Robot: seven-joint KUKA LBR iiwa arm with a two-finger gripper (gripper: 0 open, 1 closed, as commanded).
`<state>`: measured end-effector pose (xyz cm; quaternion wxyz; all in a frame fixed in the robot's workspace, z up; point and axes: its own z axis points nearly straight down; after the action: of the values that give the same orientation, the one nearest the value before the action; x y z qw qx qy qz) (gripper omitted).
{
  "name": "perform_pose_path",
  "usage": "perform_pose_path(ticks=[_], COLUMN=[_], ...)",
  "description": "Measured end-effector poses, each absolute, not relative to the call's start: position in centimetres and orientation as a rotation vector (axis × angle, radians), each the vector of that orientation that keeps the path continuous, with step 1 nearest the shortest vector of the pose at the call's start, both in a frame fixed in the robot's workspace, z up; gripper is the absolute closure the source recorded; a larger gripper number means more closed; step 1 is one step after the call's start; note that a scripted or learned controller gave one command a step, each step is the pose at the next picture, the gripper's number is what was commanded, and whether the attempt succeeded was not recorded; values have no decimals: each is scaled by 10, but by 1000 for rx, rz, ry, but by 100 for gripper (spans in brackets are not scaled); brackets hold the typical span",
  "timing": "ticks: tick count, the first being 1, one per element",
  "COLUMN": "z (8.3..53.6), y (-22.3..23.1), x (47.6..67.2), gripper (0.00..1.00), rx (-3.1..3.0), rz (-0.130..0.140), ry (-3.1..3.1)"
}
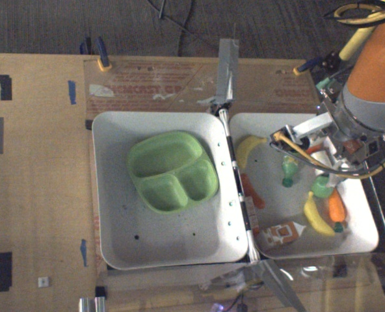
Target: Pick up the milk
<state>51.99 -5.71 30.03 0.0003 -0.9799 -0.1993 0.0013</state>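
The milk (282, 233) is a small brown and white carton lying on its side near the front edge of the right bin (368, 239). My gripper (332, 164) hangs over the far right part of that bin, under the grey wrist with its cables. It is well behind and to the right of the carton and apart from it. Nothing of the carton is hidden.
In the right bin lie a yellow banana (317, 216), an orange carrot (336, 208), a green bottle (289, 171), another green item (321, 187), a red stick-shaped item (252, 192) and a yellow piece (248, 149). The left bin (108, 174) holds a green divided plate (173, 171).
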Motion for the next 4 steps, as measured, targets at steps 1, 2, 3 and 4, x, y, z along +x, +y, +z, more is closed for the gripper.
perform_pose_path(ticks=[1,2,3,4], z=[184,259,183,278], y=[43,45,54,68], x=[502,577,497,558], gripper=[0,0,0,0], rx=[-3047,-3073,-3080,-3100], rz=[7,3,8,0], ry=[-756,-644,-607,-508])
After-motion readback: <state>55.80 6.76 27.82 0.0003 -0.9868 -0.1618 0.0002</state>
